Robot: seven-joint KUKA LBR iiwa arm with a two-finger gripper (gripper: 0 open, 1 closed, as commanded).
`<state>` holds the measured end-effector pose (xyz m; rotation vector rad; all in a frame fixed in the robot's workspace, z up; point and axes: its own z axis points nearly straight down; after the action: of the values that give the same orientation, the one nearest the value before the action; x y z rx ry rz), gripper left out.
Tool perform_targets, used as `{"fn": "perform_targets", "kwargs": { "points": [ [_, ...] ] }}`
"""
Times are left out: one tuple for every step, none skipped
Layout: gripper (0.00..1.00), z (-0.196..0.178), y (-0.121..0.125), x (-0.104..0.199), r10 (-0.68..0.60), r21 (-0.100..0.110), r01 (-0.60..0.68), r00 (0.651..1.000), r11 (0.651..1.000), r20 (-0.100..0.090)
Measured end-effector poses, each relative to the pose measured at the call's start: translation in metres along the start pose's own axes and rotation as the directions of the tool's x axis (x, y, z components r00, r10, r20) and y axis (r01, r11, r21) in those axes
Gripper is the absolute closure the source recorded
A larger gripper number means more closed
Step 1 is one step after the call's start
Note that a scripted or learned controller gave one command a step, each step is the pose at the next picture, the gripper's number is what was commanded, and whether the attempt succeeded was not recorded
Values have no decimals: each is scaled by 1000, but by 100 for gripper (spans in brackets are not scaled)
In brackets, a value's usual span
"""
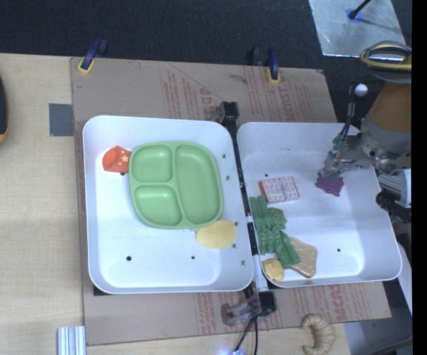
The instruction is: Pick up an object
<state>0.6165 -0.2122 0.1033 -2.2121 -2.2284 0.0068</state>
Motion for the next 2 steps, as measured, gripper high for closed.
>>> {"fn": "perform_targets", "kwargs": {
  "points": [
    [0,0,0,0,-1,1,1,1000,1000,0],
    [0,12,-17,1,3,3,-3,1000,1000,-2]
  ]
}}
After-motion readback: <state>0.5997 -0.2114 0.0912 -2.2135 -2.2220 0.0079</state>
